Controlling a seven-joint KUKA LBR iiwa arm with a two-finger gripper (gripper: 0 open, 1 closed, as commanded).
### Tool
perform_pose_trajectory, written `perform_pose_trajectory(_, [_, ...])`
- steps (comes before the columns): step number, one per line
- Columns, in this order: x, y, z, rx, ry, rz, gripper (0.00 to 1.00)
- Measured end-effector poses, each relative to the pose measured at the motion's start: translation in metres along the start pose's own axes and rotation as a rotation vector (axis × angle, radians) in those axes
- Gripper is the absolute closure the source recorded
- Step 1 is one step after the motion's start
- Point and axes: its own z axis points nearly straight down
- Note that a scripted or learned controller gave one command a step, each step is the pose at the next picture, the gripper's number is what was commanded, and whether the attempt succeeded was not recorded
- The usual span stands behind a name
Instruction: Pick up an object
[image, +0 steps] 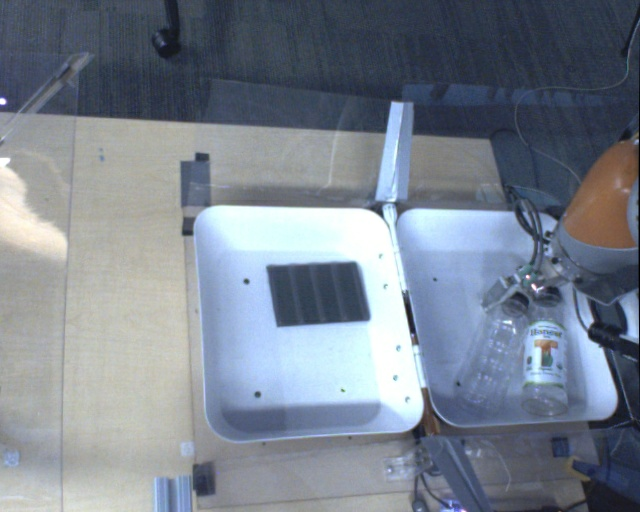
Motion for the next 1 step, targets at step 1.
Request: perform_pose_trajectory(1, [0.0013,0.0051,-0.013,-0.011,-0.002,-0.003,1.0])
